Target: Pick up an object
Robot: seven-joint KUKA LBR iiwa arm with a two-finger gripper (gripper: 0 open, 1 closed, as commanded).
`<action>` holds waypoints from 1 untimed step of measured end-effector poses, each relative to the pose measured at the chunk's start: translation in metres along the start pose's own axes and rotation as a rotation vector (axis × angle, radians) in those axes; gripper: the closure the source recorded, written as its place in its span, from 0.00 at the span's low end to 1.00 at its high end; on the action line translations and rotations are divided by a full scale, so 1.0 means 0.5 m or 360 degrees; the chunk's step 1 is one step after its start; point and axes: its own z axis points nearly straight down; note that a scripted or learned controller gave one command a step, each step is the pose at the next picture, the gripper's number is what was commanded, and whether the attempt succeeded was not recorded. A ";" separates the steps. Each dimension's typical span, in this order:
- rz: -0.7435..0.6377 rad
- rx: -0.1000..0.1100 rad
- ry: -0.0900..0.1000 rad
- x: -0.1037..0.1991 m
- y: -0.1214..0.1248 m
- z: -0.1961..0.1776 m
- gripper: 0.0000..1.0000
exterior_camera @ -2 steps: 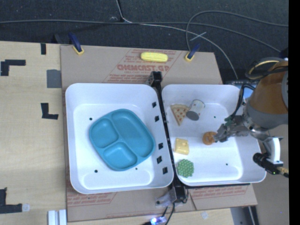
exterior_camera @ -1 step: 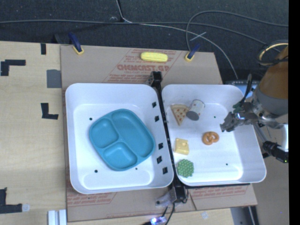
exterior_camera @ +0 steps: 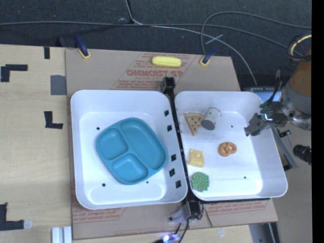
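The right bin (exterior_camera: 263,186) holds several small items: a waffle-like wedge (exterior_camera: 193,122), a grey metal cup on its side (exterior_camera: 210,118), an orange pretzel (exterior_camera: 227,149), a yellow cheese piece (exterior_camera: 196,158) and a green bumpy ball (exterior_camera: 200,181). My gripper (exterior_camera: 255,125) hangs at the right bin's right rim, to the right of the pretzel and well apart from it. Nothing shows between its fingers.
The left bin (exterior_camera: 83,135) carries a blue divided plate (exterior_camera: 131,150). A yellow banana-like toy (exterior_camera: 166,61) lies on the cardboard behind the bins. Clamps (exterior_camera: 81,47) pin the cardboard's far edge, and cables run across the back.
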 end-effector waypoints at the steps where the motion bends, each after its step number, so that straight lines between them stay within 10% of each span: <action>1: -0.0006 0.0008 0.0004 0.109 0.007 0.025 1.00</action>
